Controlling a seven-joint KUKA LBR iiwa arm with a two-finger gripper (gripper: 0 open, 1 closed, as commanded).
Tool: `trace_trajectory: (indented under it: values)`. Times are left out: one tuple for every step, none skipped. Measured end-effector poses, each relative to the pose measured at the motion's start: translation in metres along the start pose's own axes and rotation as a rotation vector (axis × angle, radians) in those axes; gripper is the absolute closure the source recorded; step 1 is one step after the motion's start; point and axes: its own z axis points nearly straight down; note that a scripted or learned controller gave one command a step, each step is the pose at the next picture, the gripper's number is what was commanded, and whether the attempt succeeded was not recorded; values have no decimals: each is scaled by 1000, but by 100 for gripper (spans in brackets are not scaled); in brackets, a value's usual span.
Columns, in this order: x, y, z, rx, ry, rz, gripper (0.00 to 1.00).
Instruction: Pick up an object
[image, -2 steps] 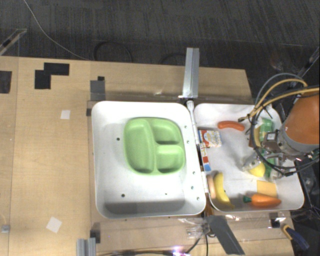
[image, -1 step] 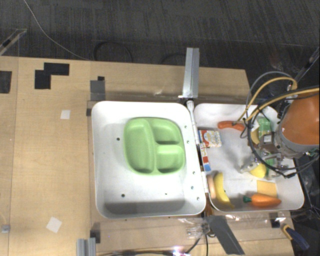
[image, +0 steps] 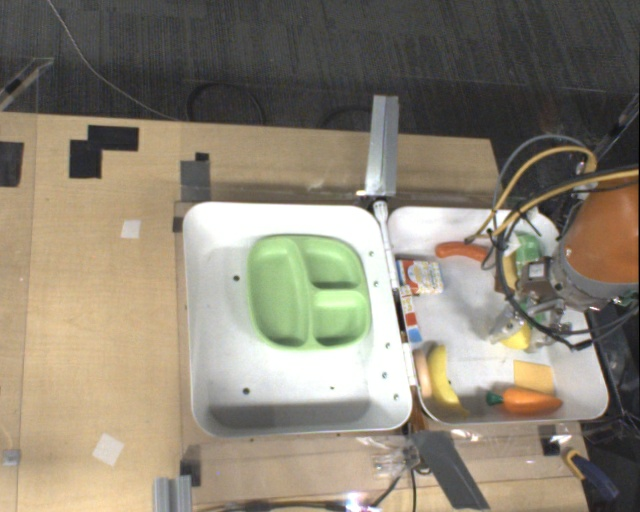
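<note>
A small yellow piece (image: 517, 338) lies on the floor of the right bin (image: 460, 300), mid-right, directly under the gripper (image: 512, 322) & touching or nearly touching its tip; can't tell if it's actually between the jaws, and whether the gripper is released or clenched can't be told, since cables & the wrist cover it. The arm (image: 600, 240) w/ its orange band comes in from the right edge, above that spot, yellow & black cables looping over it. Other things in the right bin, going outward from the gripper: a yellow block (image: 533, 376) just below-right of the piece, apart from it; a carrot (image: 528, 402) w/ green end along the bottom wall, just under the block; a banana (image: 440, 378) at lower left against the divider, w/ a tan item beside it; a red-and-white packet (image: 422, 276) at upper left near the divider; an orange-red handled item (image: 462, 251) above-left of the gripper; a green thing (image: 524, 248) close by the wrist, partly hidden. Left bin (image: 215, 300) holds a green divided tray (image: 307, 290), near centre, well apart from the gripper. Both bins sit on the bench (image: 90, 330).
</note>
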Motion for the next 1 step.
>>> trace_trajectory:
  values:
    - [-34, -21, -106, -9, 3, 5, 100]
